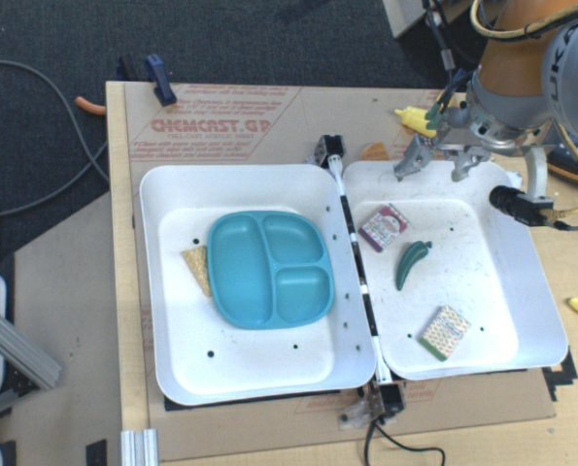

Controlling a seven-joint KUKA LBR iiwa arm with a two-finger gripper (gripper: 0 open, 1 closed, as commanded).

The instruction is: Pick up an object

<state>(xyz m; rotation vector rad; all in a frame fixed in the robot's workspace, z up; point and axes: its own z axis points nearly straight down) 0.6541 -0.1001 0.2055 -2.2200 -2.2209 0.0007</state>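
My gripper (436,165) hangs over the far edge of the right bin (522,289), fingers spread apart and nothing between them. Below it in that bin lie a small pink-and-white packet (383,227), a green pepper-shaped toy (411,263) and a green-edged patterned sponge (445,332). The packet is the closest of them to the gripper, a little to its left and nearer the camera.
The left bin (172,260) holds a teal divided plate (269,268) with a tan cracker-like piece (197,265) tucked under its left side. A yellow object (414,118) lies on the bench behind the right bin. A blue clamp (159,79) sits at the bench's far left.
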